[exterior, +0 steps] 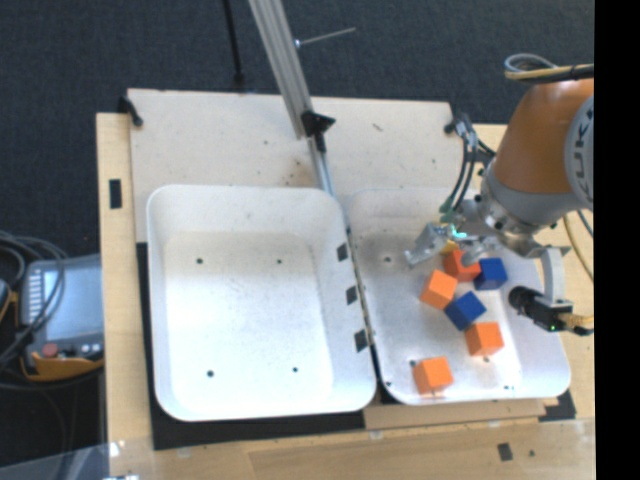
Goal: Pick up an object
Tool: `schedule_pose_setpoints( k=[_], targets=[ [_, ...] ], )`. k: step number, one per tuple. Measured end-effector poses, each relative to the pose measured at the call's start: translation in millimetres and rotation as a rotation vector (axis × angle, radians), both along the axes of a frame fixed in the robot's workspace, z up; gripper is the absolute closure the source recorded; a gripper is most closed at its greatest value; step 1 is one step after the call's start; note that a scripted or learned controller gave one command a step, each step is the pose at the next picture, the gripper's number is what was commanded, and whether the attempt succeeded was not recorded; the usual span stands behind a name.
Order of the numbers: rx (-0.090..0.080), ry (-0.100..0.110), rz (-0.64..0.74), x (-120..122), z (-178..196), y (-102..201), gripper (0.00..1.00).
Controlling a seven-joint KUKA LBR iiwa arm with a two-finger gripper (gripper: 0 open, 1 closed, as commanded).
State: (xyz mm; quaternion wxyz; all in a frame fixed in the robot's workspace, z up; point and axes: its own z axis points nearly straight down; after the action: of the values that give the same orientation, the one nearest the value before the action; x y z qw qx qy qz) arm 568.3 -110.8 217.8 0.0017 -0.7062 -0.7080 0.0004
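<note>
Several small cubes lie in the right bin (400,368). Orange cubes sit at mid-bin (438,288), lower right (485,338) and near the front rim (433,374). Two are blue, one beside the wrist (491,272) and one lower (465,309). Another orange cube (461,263) is partly covered by my gripper (438,243), which hangs low over the upper middle of the right bin, just above and to the left of this cube cluster. Nothing visibly rests in the gripper.
The left bin (250,303) lies beside the right one, the two rims meeting near the middle. A slanted aluminium post (285,58) rises behind the bins. A black fitting (540,308) on the arm overhangs the right bin's right side.
</note>
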Motion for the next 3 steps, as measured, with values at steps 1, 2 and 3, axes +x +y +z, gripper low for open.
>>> schedule_pose_setpoints(
  k=[1, 2, 3],
  targets=[
    [-0.001, -0.004, -0.001, 1, 2, 0, 0.00],
    [-0.003, 0.002, -0.005, 1, -61, 1, 0.00],
    [-0.009, -0.019, -0.004, -1, -90, 1, 0.00]
  ],
)
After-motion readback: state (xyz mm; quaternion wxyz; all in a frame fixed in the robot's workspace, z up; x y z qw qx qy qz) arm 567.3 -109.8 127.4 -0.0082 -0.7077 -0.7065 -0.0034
